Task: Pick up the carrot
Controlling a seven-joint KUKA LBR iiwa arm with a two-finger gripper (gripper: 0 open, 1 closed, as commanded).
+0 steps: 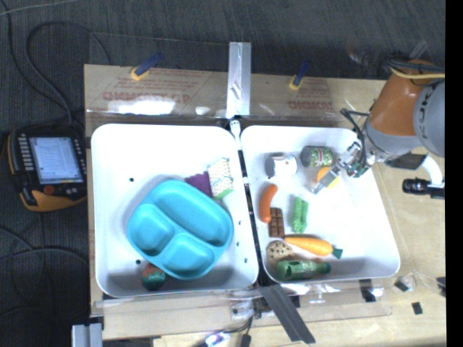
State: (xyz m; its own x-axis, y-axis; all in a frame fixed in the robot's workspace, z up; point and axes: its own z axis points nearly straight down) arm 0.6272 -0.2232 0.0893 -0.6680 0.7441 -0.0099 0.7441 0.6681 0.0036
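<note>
Carrot point(312, 246) is lying flat at the lower right of the frame, orange with a green tip, crowded by a green bottle point(302, 269) below and a cookie point(277, 251) at its left end; fingers may be catching those instead. Gripper point(346, 165), at upper right near a can point(317, 156), is hovering well apart, its state hard to tell.

Left bin point(108, 194) holds blue divided tray point(181, 228); right bin point(376, 223) has green can point(316, 155), sausage point(268, 202), green bottle point(302, 269), chocolate bar point(276, 222). Teach pendant point(47, 166) far left.
</note>
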